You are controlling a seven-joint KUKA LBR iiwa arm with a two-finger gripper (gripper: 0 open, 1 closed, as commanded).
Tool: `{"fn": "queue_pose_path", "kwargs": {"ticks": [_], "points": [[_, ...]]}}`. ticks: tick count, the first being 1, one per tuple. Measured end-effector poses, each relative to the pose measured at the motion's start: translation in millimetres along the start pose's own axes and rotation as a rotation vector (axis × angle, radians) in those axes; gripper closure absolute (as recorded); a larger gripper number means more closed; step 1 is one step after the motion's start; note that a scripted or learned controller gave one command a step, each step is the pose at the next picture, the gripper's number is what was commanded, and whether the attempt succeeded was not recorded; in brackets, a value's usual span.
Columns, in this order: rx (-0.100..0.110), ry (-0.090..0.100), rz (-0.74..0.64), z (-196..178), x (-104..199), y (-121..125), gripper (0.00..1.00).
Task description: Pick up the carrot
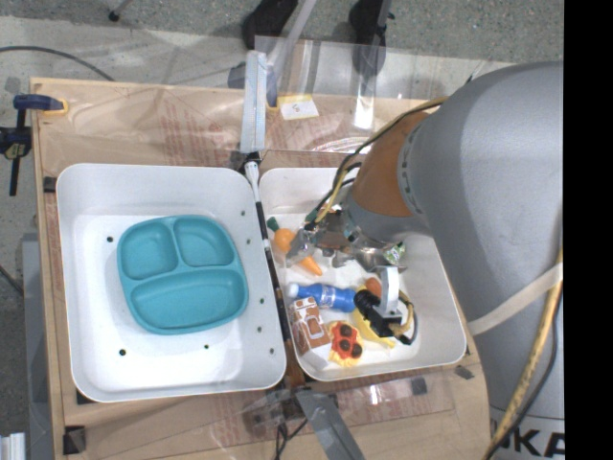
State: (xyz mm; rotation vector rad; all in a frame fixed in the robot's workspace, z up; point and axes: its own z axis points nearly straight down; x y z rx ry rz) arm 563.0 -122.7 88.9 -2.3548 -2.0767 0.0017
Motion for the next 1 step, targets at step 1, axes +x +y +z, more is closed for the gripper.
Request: {"fn": "queue_pose_path", "kwargs": {"ticks": [1], "points": [[0.004,0.001,-0.005,-10.1,0.5,-0.3,1.00]]}}
